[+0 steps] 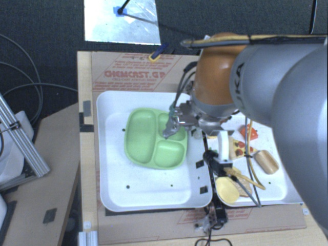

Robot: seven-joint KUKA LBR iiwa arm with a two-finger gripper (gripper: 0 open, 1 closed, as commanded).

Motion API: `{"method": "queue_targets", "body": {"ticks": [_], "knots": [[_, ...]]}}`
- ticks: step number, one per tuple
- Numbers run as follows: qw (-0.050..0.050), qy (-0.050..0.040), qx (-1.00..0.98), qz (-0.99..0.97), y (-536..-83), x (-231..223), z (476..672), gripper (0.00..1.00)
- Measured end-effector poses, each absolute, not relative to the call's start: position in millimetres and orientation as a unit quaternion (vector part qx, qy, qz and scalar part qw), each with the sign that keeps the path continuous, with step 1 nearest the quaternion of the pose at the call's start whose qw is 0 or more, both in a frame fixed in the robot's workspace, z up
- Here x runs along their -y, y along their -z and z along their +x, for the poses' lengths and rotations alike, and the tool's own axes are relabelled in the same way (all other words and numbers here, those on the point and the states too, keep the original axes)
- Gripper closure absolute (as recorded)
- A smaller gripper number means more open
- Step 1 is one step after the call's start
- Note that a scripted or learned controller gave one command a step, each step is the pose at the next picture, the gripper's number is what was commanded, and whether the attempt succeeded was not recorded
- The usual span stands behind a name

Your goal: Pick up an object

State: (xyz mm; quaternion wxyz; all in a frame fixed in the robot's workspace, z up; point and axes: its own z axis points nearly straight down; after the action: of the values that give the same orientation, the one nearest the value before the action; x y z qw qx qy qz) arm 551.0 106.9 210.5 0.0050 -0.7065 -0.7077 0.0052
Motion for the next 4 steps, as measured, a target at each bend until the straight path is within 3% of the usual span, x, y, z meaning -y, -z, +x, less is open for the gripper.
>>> {"method": "queue_targets", "body": {"ticks": [1, 2, 3, 4], "knots": [[-0.001, 0.0016, 0.709, -0.705, -262, -149, 566.8, 0.0], [-0.005, 0.006, 0.706, -0.708, -392, -106, 577.4, 0.0], [0.0, 0.0021, 0.711, -0.703, -396, -187, 535.4, 0.0], [0.001, -0.0007, 0.709, -0.705, -338, -204, 484.7, 0.0]]}}
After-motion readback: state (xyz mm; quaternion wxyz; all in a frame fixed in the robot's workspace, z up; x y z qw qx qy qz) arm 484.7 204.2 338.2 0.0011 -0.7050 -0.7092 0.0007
